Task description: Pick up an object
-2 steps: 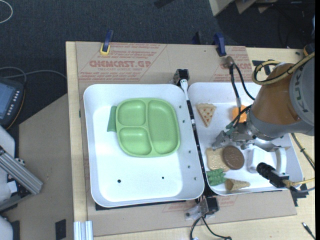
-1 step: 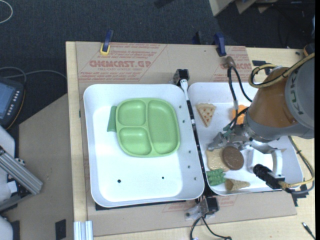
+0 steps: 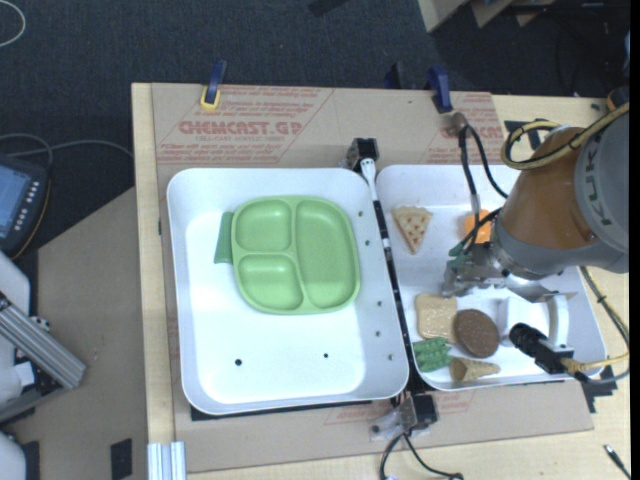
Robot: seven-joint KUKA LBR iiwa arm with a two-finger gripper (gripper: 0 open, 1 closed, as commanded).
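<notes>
While my arm (image 3: 560, 208) is reaching in from the right, my claw (image 3: 462, 273) is hanging low over the right bin (image 3: 440, 180), its grip hidden from above, so I cannot tell its state. Just near of it, a tan cracker (image 3: 436, 315) and a brown cookie (image 3: 476, 332) are lying side by side. A pizza wedge (image 3: 411, 226) is sitting farther left, and a green divided plate (image 3: 296, 253) is resting in the left bin (image 3: 200, 298).
</notes>
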